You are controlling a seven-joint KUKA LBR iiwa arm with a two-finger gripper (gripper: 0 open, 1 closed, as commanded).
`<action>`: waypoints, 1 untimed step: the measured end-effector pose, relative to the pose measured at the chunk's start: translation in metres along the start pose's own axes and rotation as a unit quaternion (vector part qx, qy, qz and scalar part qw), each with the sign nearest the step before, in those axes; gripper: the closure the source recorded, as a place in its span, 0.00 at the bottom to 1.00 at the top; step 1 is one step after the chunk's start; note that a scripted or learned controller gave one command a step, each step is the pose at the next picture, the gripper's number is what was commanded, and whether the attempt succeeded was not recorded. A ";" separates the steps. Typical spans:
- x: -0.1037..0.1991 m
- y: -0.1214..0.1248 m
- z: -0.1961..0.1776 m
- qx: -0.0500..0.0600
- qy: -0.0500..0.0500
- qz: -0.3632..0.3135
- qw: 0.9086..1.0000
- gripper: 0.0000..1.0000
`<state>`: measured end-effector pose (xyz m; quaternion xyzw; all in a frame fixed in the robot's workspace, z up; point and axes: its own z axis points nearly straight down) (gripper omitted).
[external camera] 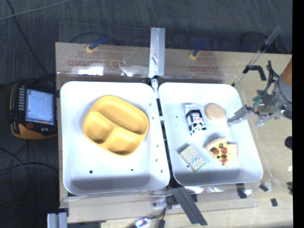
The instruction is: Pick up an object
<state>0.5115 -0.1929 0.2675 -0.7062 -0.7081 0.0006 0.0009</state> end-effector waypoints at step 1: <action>0.001 0.001 -0.008 0.001 0.001 -0.001 1.000 1.00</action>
